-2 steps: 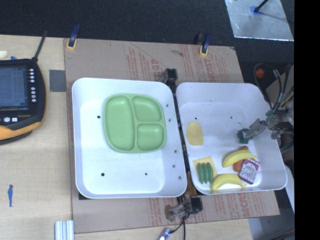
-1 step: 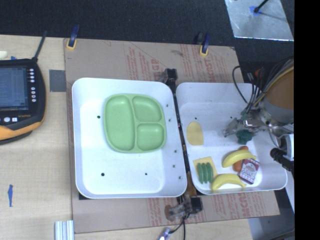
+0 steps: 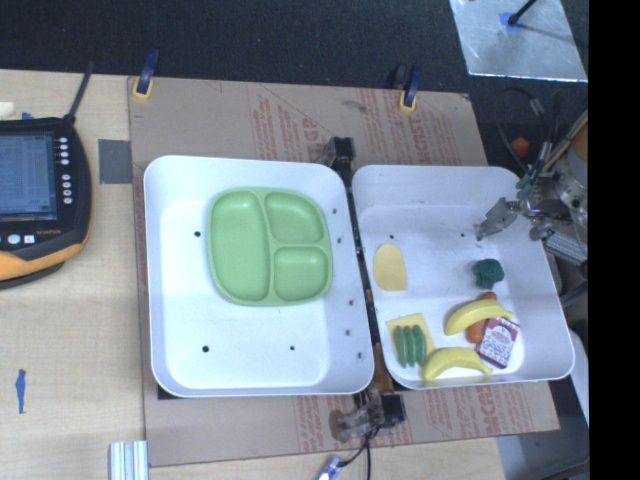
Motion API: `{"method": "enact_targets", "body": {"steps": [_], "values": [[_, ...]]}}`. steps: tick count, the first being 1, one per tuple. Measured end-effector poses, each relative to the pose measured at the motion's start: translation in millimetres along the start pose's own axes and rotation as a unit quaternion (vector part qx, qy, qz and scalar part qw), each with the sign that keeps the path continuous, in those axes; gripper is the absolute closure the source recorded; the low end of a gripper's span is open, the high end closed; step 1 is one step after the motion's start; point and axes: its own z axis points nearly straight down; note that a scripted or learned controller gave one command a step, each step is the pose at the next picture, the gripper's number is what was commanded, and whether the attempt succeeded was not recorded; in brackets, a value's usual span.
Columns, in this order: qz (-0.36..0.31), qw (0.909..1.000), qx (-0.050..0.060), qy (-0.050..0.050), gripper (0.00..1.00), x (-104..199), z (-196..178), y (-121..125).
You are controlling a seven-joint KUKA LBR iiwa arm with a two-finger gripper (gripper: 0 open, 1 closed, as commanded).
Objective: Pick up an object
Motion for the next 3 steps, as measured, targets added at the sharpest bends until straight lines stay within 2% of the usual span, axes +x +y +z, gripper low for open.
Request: {"method": "enact_targets", "body": {"steps": [1, 2, 3], "values": [[0.0, 1.0, 0.002, 0.0, 0.0, 1.2, 91.1, -17.6], [-0.001, 1.0, 0.002, 0.0, 1.0, 0.3, 79.9, -16.9], [0.0, 1.0, 0.0, 0.001, 1.0, 78.6, -23.1, 0.6]]}}
